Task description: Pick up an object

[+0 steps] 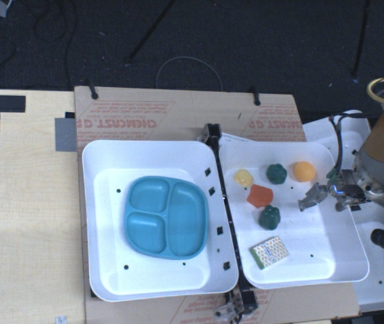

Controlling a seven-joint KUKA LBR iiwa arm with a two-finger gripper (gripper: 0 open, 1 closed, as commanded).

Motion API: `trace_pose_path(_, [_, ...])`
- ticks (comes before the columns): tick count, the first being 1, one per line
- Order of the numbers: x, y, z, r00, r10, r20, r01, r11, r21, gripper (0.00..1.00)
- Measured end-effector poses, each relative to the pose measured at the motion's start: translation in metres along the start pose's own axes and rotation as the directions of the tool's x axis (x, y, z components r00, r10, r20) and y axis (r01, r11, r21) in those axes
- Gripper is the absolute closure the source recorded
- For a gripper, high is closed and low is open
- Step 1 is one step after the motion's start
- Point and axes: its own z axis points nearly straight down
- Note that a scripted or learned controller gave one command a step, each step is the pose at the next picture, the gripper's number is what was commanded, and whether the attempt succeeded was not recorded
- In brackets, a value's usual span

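The right bin holds several small objects: a yellow piece, a dark green piece, an orange ball, a red-orange block, a second dark green piece and a speckled flat pad. My gripper hangs over the right side of this bin, below and to the right of the orange ball. It is open, with nothing between its fingers. The nearest finger points left towards the red-orange block, well apart from it.
The left bin holds a blue divided plate. A black divider runs between the two bins. Both bins rest on a cardboard sheet. The arm's body comes in from the right edge.
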Motion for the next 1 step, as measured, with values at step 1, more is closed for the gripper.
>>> trace_pose_path(1, [-0.0002, 0.0031, -0.0073, 1.0, -0.003, 0.004, 0.003, 1.0, -0.014, 0.0])
